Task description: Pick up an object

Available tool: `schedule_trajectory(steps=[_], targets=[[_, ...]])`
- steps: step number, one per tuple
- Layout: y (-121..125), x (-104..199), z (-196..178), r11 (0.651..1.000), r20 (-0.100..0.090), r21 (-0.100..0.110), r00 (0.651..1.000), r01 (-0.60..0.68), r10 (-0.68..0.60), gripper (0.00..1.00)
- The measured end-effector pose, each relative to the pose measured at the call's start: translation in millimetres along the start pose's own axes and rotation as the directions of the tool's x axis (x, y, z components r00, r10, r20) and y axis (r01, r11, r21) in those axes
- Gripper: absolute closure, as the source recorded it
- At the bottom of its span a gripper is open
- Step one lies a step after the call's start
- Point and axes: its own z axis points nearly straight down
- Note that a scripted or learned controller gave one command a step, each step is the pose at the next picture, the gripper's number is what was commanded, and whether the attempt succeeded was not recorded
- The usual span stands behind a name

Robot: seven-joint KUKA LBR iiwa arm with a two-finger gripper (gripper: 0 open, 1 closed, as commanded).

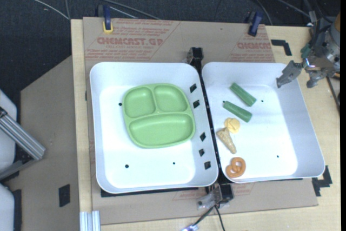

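Observation:
The right bin [292, 132] holds two green cylinders [243, 94] [238, 111], a yellow and tan ice-cream-cone toy [228, 135] and an orange ring-shaped piece [235, 167], all in its left half. My gripper [300, 77] hangs over the bin's upper right corner, far right of these objects. Its two grey fingers are spread apart and open, with nothing between them.
The left bin [108, 165] holds a green three-compartment plate [158, 115]. A black divider with clips [200, 116] runs between the bins. Blue clamps [108, 23] [254, 22] hold the board at the back. Cables lie on the dark floor behind.

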Motion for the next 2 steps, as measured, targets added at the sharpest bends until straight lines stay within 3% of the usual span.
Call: schedule_trajectory(steps=[1, 2], targets=[[2, 1, -8, 1.000, 0.003, -0.013, 1.000, 0.004, -0.004, 0.00], [9, -4, 38, 1.000, 0.002, -0.009, 1.000, 0.003, -0.003, 0.00]])
